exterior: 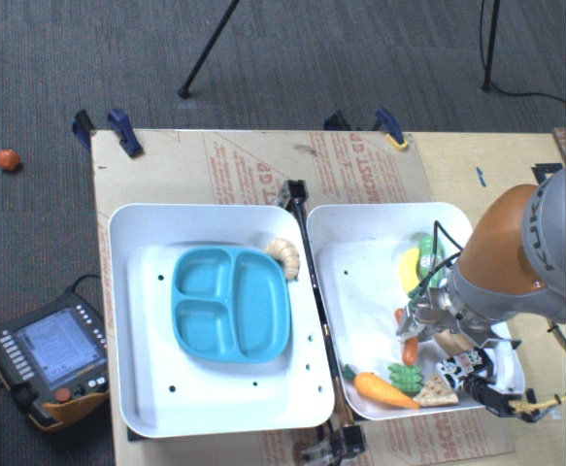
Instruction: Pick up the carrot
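Grey carpet surrounds a cardboard-topped bench (pixel 263 163) bearing two white bins. Near the right bin's (pixel 360 226) front edge lies the carrot (pixel 384 389): likely light, rigid, smooth plastic, best pinched across its thick orange middle. Toy food crowds it. Above hovers the gripper (pixel 414 326); its jaw state I cannot tell.

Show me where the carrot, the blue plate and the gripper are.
carrot (pixel 383 389): camera view, middle of its orange body.
blue plate (pixel 231 303): camera view, ridge between its compartments.
gripper (pixel 411 330): camera view, between its fingertips.
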Controlling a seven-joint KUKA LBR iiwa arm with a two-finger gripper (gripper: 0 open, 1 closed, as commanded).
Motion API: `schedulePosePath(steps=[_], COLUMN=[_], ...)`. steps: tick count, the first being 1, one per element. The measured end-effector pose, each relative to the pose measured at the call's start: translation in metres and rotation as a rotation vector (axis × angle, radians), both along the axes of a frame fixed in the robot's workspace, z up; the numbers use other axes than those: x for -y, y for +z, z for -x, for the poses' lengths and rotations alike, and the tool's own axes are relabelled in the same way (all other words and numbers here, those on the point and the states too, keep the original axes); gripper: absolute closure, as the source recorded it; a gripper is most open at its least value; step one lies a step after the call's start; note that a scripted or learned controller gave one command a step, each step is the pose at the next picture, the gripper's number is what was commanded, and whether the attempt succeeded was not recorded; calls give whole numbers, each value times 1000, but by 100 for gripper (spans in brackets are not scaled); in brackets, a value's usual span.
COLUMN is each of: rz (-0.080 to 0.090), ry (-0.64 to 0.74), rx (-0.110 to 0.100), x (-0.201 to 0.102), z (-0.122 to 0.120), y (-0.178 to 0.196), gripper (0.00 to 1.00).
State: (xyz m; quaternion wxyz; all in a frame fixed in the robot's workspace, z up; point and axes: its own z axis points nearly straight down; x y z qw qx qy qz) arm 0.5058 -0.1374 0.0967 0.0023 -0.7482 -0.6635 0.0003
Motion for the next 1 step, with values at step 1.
schedulePosePath(steps=[1], rz=[2], ry=[-187], rx=[0], x=[-46], z=[31], y=[-10], gripper=[100])
